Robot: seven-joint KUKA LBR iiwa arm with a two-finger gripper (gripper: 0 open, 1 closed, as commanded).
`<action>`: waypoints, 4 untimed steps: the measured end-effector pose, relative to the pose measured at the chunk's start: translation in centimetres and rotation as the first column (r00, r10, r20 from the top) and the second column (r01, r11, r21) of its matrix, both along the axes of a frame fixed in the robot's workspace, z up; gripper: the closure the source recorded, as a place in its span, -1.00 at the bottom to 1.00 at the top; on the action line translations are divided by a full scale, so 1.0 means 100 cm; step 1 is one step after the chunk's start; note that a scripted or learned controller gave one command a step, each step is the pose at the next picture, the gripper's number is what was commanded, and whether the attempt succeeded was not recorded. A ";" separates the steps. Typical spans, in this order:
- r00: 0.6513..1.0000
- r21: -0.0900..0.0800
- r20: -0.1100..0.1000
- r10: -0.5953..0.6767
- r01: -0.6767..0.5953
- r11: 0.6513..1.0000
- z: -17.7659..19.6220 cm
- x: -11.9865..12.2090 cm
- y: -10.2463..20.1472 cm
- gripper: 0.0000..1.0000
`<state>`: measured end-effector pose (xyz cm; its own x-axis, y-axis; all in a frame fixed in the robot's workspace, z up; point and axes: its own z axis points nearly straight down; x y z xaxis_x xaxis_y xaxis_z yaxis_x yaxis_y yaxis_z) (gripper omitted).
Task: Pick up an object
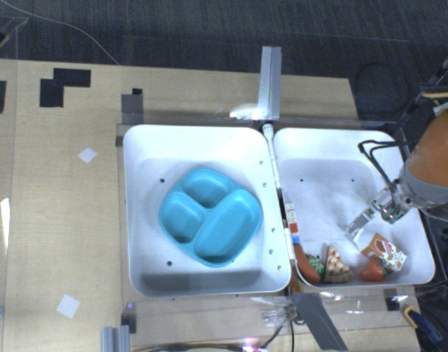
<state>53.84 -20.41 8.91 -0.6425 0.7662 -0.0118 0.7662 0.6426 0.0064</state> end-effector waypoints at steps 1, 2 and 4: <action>0.976 0.005 -0.005 -0.216 0.216 0.976 0.041 0.003 -0.002 -1.00; 0.955 0.005 -0.009 -0.295 0.295 0.955 0.025 -0.049 -0.002 -1.00; 0.966 0.002 -0.004 0.259 -0.259 0.966 0.031 0.024 0.072 -1.00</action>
<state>56.25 -13.25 12.02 -0.8188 0.5741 -0.0075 0.5741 0.8188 0.0046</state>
